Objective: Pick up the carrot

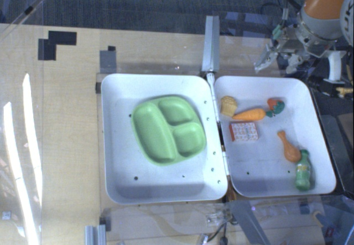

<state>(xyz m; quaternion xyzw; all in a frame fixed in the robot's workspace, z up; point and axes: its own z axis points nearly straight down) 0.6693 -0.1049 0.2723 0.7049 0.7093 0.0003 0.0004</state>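
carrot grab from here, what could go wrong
The carrot lies hemmed in: a yellow toy at its tip, a red and green toy at its leafy end, a waffle-like block just below. A descending pincer could well clip or grab a neighbour. It also hangs beyond the right bin, so a long approach remains.

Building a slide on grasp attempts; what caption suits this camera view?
Gripper hovers beyond the right bin, where the carrot lies untouched; a green plate sits in the left bin.

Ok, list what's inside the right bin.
In the right bin: carrot, yellow corn piece, red-and-green piece, waffle-like block, orange drumstick, green bottle. Nothing visibly covers another; undersides are hidden.
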